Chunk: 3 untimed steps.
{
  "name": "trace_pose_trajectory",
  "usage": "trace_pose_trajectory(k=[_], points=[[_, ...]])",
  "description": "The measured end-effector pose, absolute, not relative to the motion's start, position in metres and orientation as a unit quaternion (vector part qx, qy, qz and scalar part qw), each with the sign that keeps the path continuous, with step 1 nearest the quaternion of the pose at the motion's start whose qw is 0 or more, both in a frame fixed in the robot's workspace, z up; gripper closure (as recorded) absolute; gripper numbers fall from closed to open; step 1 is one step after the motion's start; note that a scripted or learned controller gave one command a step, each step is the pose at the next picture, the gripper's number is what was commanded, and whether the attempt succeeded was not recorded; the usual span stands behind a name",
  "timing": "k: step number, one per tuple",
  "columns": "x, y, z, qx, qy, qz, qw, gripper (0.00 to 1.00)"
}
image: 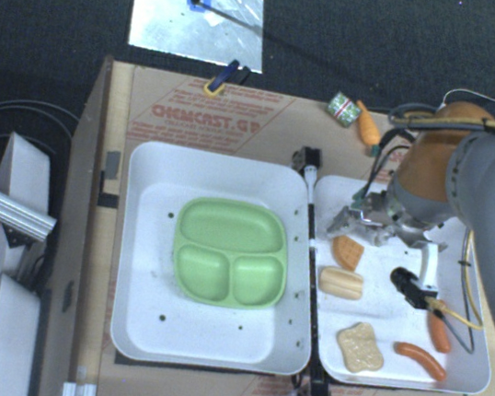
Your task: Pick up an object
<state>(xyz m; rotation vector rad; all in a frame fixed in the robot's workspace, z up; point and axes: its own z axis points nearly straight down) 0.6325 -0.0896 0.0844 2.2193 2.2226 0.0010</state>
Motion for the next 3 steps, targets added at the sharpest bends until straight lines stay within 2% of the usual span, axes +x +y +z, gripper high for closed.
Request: trace_pose_trajectory(k=[1, 2, 3], points=[[0.608, -0.086, 0.084, 0.707, 0.707, 0.0001, 0.000, 0.00], [0.600, -0.084, 0.084, 0.707, 0.707, 0.0000, 0.000, 0.00], [0.601, -0.084, 0.095, 0.707, 0.707, 0.0010, 0.001, 1.00]])
